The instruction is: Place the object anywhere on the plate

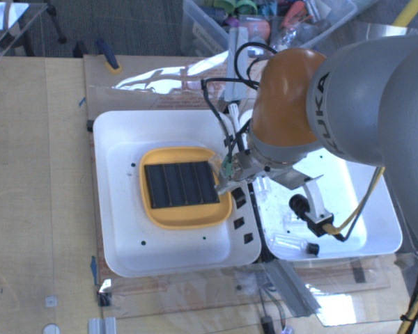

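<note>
Nearest the camera, the table's front edge and the left white bin (118, 249), with a yellow plate (184, 218) in it carrying a dark ribbed rectangular object (180, 185), long axis running left-right across the plate. My jaws (226, 176) sit just at the plate's right rim, touching or nearly touching the object's right end; apart or together, I cannot tell, wrist blocks it. Farther back, right white bin (383, 235) under my arm, then a clear tub of coloured toys (265, 5).
</note>
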{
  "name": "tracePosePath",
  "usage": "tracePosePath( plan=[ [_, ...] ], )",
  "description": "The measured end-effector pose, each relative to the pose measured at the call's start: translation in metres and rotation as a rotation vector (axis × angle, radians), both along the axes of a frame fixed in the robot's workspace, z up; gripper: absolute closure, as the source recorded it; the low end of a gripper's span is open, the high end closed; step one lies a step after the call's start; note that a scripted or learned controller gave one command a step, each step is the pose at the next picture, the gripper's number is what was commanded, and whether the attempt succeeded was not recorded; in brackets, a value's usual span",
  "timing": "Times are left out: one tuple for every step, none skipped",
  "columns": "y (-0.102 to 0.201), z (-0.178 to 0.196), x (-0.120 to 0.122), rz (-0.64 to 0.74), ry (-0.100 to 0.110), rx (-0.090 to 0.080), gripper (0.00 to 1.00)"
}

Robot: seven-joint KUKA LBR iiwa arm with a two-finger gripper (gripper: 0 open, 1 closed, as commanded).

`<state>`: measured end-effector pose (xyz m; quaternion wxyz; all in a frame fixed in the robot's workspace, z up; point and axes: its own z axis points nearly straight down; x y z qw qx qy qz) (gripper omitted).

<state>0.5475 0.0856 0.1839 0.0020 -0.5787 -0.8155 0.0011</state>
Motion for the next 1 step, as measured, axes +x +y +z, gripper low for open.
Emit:
tracePosePath(
  plan=[
    [-0.0005,0.0001,0.0001,-0.001,0.000,0.000,0.00]
  ],
)
